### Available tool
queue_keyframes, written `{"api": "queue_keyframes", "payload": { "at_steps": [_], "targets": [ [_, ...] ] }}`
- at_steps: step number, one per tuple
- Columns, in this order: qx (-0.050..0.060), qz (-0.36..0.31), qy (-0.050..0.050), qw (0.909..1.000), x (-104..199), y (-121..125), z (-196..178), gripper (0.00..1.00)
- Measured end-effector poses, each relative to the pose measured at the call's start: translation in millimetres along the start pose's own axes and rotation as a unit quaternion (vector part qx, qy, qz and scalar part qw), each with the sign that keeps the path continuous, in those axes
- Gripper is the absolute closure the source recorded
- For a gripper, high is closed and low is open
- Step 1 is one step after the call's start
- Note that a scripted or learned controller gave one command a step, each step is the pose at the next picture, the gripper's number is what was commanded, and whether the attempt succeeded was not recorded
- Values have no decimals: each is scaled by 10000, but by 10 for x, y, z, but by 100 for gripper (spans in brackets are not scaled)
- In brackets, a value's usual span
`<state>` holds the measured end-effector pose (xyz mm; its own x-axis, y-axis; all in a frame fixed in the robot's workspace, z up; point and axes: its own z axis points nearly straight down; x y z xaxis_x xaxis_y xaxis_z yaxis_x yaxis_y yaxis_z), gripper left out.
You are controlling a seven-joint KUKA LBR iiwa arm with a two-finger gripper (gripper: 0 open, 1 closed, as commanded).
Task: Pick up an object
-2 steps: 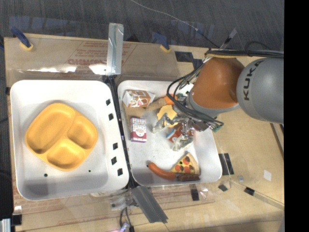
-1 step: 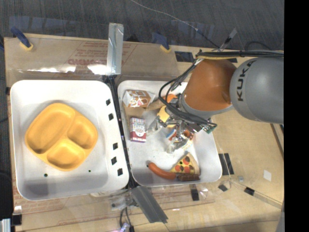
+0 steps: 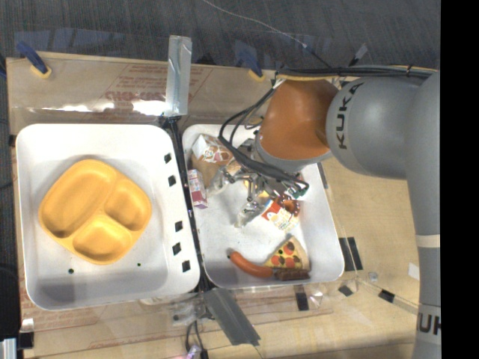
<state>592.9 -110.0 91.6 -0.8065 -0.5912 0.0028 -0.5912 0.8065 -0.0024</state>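
Objects for the pick are all piled in the right bin (image 3: 329, 230), so that's where you want to look. You've got a pizza slice toy (image 3: 289, 256) near the front edge with a red hot dog (image 3: 251, 266) lying just left of it, touching its crust end. A red-and-white packet (image 3: 281, 213) sits mid-bin, a printed snack bag (image 3: 210, 155) lies at the far left corner, and a small maroon packet (image 3: 196, 188) rests against the left wall. The gripper (image 3: 258, 193) hangs low over the middle of the bin, right by the red-and-white packet, maybe touching it; honestly you can't tell what its tips are doing under all those cables. Over in the left bin (image 3: 30, 223) sits a yellow divided tray (image 3: 95, 210).
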Motion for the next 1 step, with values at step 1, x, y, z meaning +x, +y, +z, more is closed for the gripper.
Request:
{"api": "queue_keyframes", "payload": {
  "at_steps": [1],
  "targets": [
    [-18,-444,-5,9990,754,-325,1,0]
  ]
}}
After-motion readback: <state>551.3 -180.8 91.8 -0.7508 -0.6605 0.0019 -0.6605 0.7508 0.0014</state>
